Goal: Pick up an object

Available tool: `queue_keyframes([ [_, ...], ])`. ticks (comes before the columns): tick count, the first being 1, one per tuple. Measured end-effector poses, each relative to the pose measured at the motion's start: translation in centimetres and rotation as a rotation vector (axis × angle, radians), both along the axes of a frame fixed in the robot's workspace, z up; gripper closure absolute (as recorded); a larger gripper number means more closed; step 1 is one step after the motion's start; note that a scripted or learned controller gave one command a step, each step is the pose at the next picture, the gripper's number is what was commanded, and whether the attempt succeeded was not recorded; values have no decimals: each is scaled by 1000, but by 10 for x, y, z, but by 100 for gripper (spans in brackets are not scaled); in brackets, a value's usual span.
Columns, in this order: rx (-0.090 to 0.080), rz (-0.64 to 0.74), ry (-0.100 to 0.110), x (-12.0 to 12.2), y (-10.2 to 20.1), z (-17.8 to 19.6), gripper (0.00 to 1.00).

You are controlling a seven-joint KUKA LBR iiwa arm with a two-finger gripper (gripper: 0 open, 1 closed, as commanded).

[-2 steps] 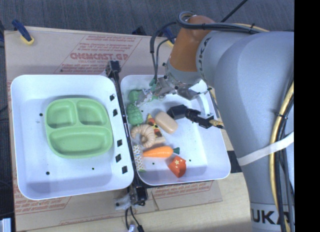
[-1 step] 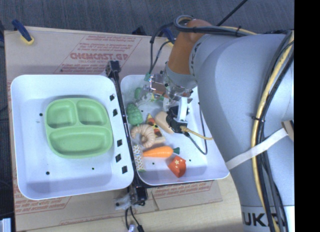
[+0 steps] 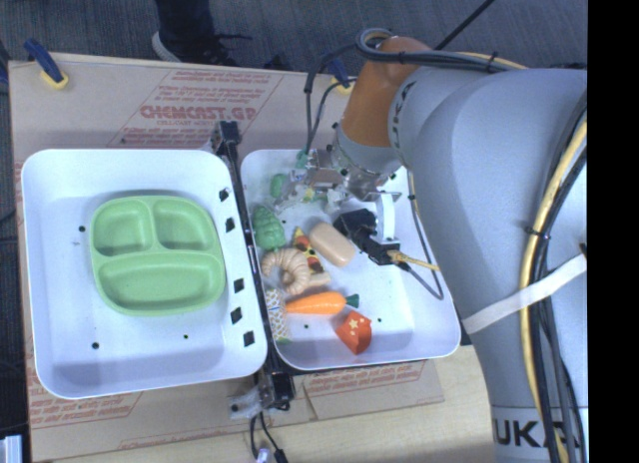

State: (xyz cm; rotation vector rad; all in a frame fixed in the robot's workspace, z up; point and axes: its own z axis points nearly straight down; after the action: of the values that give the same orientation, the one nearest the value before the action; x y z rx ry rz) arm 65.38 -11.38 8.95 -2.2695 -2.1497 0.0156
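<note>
From the fixed camera above, two shallow white bins sit side by side on a table [image 3: 120, 102] lined with printed cardboard. The left bin [image 3: 50, 251] holds a pale green divided plate [image 3: 157, 252] with three compartments, lying flat near the bin's middle. The right bin [image 3: 434, 321] carries a cluster of small toy foods along its left half. A dark green ridged piece [image 3: 268, 227] lies against the left wall, and just below it a tan curled pastry-like piece [image 3: 290, 268] touches a beige oblong block [image 3: 332, 244] on its upper right. An orange carrot [image 3: 316, 303] lies crosswise below the pastry, with a small green leaf end on its right. Near the carrot, toward the bin's front, a red-orange wedge [image 3: 353, 331] with white specks stands apart from the rest. A small light green piece [image 3: 279, 186] rests near the bin's upper left corner. The grey arm [image 3: 479, 152] with its orange band [image 3: 374, 97] reaches in from the right and bends down over the upper part of the right bin. The end effector [image 3: 334, 184] hangs low over the bin's upper area, above and just beside the beige block; whether it is spread or pressed together cannot be told, since the wrist and cables hide it. A black cabled part [image 3: 361, 230] hangs just right of the beige block.
</note>
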Motion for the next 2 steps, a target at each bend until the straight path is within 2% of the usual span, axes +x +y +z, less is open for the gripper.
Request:
queue_keyframes([
  [1,6,479,14,-4,13,-2,0],
  [2,0,367,-15,-78,14,2,0],
])
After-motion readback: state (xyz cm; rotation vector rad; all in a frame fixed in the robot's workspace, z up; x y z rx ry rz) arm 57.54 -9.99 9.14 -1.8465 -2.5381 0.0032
